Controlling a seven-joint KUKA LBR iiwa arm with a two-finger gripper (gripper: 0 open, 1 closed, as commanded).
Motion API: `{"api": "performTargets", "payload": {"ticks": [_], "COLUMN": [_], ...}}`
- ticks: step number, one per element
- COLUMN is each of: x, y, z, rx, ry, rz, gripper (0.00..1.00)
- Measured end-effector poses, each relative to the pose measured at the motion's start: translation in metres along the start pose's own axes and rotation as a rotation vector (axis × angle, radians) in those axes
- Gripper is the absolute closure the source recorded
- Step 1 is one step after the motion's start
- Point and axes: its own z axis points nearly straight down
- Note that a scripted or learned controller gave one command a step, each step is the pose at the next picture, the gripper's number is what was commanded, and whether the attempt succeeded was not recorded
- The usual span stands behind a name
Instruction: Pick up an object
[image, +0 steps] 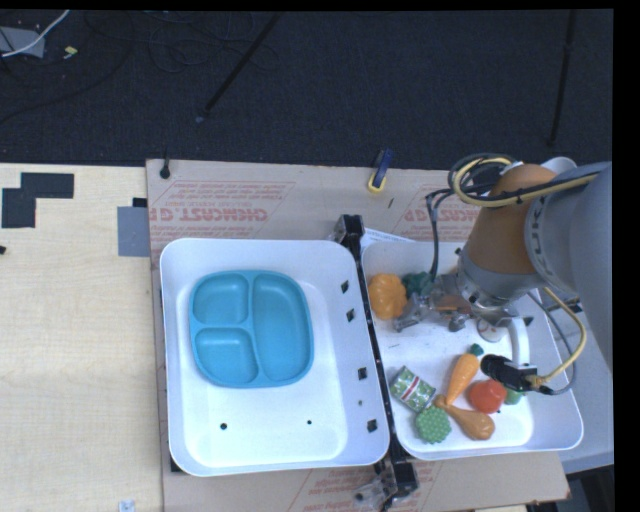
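Tabletop (70, 330) light wood at left of frame, with a brown cardboard sheet (250, 205) under two shallow white bins set side by side. Left bin (200, 440), centre of frame, holds a blue three-compartment plate (250, 330) lying flat toward its upper half. Right bin (555, 425), lower right of frame, holds the toy food: an orange rounded fruit (387, 295) at its upper left near the divider; a toy carrot (461, 375) lying tilted near the middle; a red tomato (487, 396) just right of the carrot's lower end; a tan-orange elongated piece (470, 420) below the carrot, close to the tomato; a green bumpy round piece (433, 425) at the bin's lower left, touching or just beside the tan piece; a small green-and-white packet (411, 388) just above the green piece. Arm (570, 240) enters from the right edge, orange band (510, 225) above the wrist, cables looped over it. Gripper (425, 310) sits low in the upper part of the right bin, pointing left, just right of the orange fruit and apart from the carrot. Fingers (408, 320): grey, blurred against the bin floor; cannot tell whether open or closed, and nothing seen between them. A yellow-and-blue clamp (379, 172) sits at the cardboard's top edge
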Motion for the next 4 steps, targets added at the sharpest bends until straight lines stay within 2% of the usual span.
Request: {"api": "performTargets", "payload": {"ticks": [1,2,4], "x": [-0.001,-0.007,-0.013], "y": [0.0,0.003,-0.005], "z": [-0.009,-0.05,-0.143], "rx": [0.003,-0.004,-0.006], "ry": [0.002,-0.001,-0.001], "rz": [0.004,0.007,0.0], "gripper": [1.0,1.0,1.0]}}
